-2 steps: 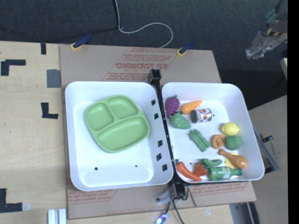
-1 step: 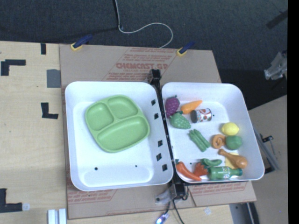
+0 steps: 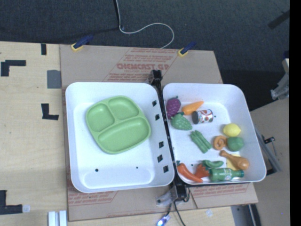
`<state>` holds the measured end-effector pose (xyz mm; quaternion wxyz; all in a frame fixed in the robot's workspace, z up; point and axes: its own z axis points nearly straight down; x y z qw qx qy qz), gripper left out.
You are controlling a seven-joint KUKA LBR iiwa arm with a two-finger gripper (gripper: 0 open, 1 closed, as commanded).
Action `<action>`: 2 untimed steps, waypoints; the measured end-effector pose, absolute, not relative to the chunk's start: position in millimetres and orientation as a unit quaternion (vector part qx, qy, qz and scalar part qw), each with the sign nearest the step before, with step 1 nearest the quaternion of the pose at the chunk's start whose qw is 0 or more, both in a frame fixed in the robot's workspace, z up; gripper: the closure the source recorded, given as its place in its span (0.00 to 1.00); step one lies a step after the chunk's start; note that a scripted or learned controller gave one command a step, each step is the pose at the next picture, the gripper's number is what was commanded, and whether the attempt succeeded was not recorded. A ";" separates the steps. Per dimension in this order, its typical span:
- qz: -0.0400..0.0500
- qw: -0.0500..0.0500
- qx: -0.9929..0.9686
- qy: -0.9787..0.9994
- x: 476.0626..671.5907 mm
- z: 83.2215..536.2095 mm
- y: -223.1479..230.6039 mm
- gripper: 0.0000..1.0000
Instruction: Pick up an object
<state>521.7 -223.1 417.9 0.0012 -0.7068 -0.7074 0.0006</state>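
The toys lie in the right bin [image 3: 244, 102]: grapes [image 3: 173, 106], a carrot [image 3: 193, 108] and a can [image 3: 203, 116] near the divider, broccoli [image 3: 181, 122] and beans [image 3: 201, 141] below them, a lemon [image 3: 232, 130] and a lime [image 3: 235, 143] toward the far wall, a drumstick [image 3: 235, 160] and a green bottle [image 3: 226, 174] along the near wall. Left of that bin, touching it, the left bin [image 3: 80, 173] carries a green tray [image 3: 118, 124] with three compartments. Both bins rest on cardboard [image 3: 136, 65] clipped to the wooden counter [image 3: 23, 126]. Beyond lies dark carpet [image 3: 56, 8], crossed by a white cable [image 3: 141, 29]. The gripper's state cannot be told.
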 end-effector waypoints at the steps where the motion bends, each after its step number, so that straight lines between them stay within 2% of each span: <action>1: 0.000 0.000 -0.707 -0.708 482.8 430.2 -223.1 1.00; 2: 0.000 -0.001 -0.706 -0.708 484.9 440.0 -222.9 1.00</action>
